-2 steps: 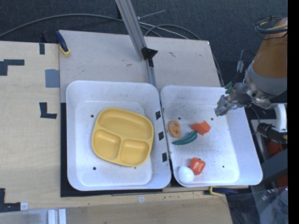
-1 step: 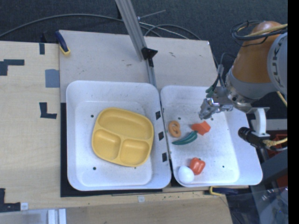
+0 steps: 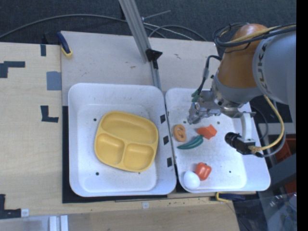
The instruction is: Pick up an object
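gripper (image 3: 196, 115) hangs over the right bin (image 3: 255, 177), finger state unclear, nothing lifted, orange piece (image 3: 207, 131) just beside it

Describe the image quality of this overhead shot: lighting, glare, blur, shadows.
Camera view: lighting is soft and even; the white bins look bright but keep their speckles, with no hard glare. The yellow divided plate is sharp with only faint shading in its compartments. The gripper and grey arm look slightly soft, and the arm casts a mild shadow near the orange toy piece.
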Controlling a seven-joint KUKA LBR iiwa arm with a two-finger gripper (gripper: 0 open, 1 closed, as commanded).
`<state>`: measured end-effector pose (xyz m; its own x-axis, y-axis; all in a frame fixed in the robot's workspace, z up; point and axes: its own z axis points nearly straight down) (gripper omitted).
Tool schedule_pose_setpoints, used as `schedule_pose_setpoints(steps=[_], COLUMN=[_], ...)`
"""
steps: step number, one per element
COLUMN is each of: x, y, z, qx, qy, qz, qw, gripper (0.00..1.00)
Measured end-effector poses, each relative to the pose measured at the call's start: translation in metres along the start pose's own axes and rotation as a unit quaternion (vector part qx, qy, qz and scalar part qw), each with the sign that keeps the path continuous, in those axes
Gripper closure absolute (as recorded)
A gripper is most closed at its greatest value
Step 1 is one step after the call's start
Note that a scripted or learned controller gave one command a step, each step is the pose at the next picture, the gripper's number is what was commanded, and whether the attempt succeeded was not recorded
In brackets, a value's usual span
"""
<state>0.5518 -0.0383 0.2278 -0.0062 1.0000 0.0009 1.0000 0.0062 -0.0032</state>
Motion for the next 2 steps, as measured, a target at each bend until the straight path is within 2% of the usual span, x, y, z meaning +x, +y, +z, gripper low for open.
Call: schedule_pose_setpoints(steps=[1,2], x=[0.057,0.121], y=[0.006,0.006], z=[-0.009,-0.001], qx=[-0.001,0.0], qy=[0.001,0.0], qz=[-0.001,-0.001], qw=[1.0,1.0], gripper=[1.0,1.0])
